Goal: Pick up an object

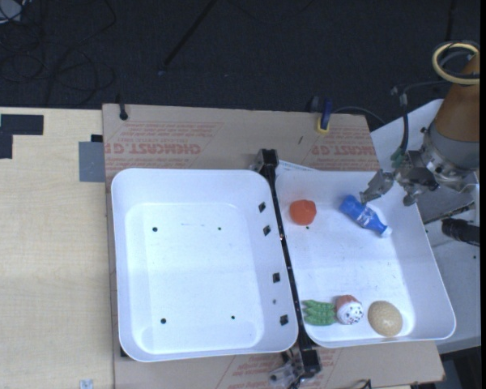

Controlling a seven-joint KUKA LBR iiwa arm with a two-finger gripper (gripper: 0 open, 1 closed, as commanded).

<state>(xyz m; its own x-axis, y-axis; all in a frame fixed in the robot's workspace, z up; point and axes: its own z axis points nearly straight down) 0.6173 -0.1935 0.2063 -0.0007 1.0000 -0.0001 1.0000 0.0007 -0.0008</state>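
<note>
The right bin point(421, 258) holds a red-orange ball point(303, 211) near its far left and a blue bottle-like object point(363, 215) lying tilted near its far right. Along its near wall lie a green leafy toy point(316, 312), a white ball with red spots point(349, 309) and a tan egg-shaped object point(385, 318). My gripper point(393, 190) hangs over the bin's far right corner, just up and right of the blue object. Its fingers are spread open with nothing between them.
The left bin point(130, 217) sits beside the right one, a black divider strip point(277, 241) between them. Both rest on a cardboard sheet point(194, 136). Cables and a yellow ring point(456, 60) surround the arm at the right.
</note>
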